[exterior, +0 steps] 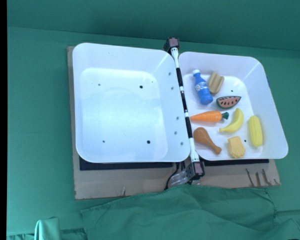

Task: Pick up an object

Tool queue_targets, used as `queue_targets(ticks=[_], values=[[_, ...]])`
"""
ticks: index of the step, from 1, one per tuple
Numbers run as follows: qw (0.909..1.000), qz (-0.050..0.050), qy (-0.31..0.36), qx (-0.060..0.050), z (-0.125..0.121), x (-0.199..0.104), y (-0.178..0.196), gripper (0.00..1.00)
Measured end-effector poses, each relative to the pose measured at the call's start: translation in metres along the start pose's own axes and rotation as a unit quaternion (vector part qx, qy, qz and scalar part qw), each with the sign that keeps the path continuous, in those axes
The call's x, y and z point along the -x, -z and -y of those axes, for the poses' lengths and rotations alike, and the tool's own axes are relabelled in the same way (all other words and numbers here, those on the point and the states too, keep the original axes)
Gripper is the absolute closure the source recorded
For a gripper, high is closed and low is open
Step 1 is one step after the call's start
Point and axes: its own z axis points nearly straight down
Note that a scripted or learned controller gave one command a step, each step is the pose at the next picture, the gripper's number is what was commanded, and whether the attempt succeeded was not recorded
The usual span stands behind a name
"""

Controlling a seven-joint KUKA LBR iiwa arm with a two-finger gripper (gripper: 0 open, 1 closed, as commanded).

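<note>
The left bin (122,104) offers a wide bare floor. The right bin (262,84) is crowded: bottle (202,87), hot dog (216,82), watermelon (228,102), carrot (208,117), banana (233,122), drumstick (206,139) and 2 corn pieces (255,130) sit close, with narrow gaps between. A rod (182,106) divides the bins.

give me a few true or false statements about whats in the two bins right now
1. All the toy food lies in the right bin. True.
2. The blue bottle lies beside the carrot's green end. False: it lies nearer the back, next to the hot dog.
3. The carrot lies between the bottle and the drumstick. True.
4. The banana is in the left bin. False: it lies in the right bin, beside the corn cob.
</note>
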Motion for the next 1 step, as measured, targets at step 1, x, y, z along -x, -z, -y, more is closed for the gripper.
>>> queue_targets(ticks=[1], values=[[1.0, 0.002, -0.007, -0.001, -0.0202, 0.1269, 0.0, 0.0]])
